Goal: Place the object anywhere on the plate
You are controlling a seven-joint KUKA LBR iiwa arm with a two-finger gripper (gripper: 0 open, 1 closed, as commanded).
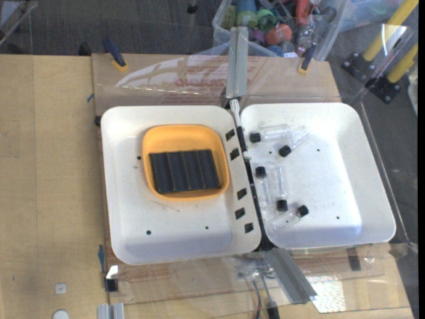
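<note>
An orange plate (pixel 154 138) sits in the left white bin (pixel 126 231). A dark ribbed rectangular block (pixel 184 171) lies flat across the plate's middle. In the right white bin (pixel 358 178) lie several clear plastic tubes with black caps, among them one near the top (pixel 273 135), one standing along the left side (pixel 280 190) and one at the bottom (pixel 291 216).
A metal divider strip (pixel 237 65) runs between the bins, with black clips down the seam (pixel 240 193). A clear tub of coloured toys (pixel 279 12) stands behind the bins. Cardboard and bench surface surround the bins.
</note>
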